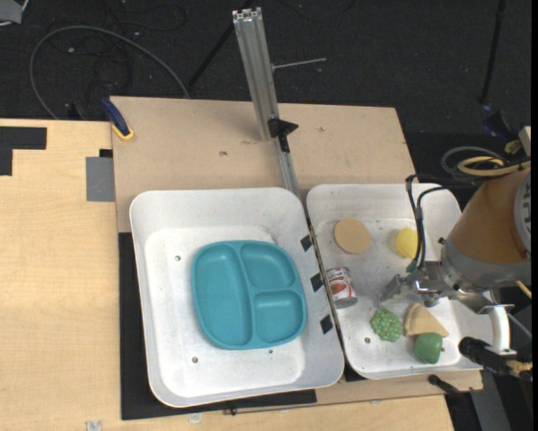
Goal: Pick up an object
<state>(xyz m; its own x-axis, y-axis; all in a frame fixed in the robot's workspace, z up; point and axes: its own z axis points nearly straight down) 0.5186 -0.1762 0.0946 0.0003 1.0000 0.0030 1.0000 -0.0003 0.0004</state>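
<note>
Reaching in from the right, the grey arm with its orange band [491, 221] is bent down over the right-hand shallow white bin [376, 206], and I see its metal hand [416, 287] low inside that bin, pointing left toward the middle. Whether the hand is clenched or released I cannot tell from up here; nothing visibly sits between its tips.

Around it lie the candidates for picking. A tan wedge-shaped block [425, 320] sits just below the hand, with a green rounded object [427, 348] touching its lower edge. A bumpy green ball [386, 324] lies to the left of the wedge. A small red-and-white can [341, 287] lies on its side near the bin's left wall. Farther up are a flat tan round disc [352, 236] and a yellow rounded object [406, 241], the yellow one partly behind a black cable.

The left-hand white bin [161, 232] holds a turquoise plastic divided plate [248, 293]. Both bins rest on the pale brown counter [340, 142].
</note>
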